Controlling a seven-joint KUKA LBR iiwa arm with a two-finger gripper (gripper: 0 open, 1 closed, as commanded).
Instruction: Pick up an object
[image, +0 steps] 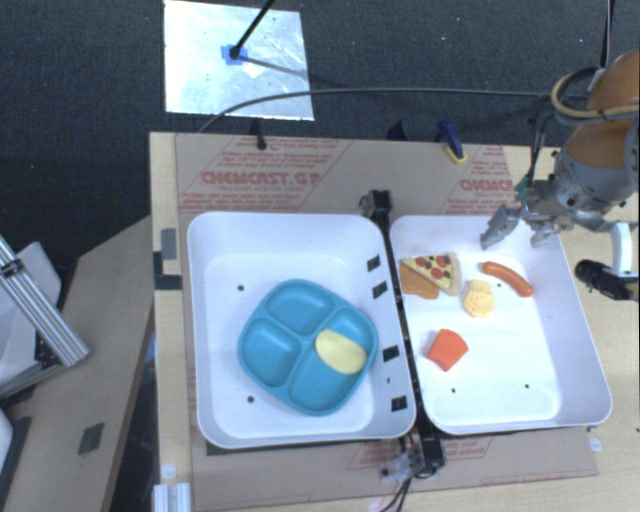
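Cardboard-covered worktop (300, 165) on dark carpet; left bin (215, 250) holds a blue tray (275, 350), right bin (560, 380) toy food; tool (520, 232) spread wide, holding nothing.

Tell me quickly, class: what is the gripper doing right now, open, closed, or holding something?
Gripper: open, holding nothing, poised over the far edge of the right bin, above the sausage.

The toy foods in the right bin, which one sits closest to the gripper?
The red sausage. It lies at the bin's far right, just below the gripper; the pizza slice, corn and orange piece lie farther off.
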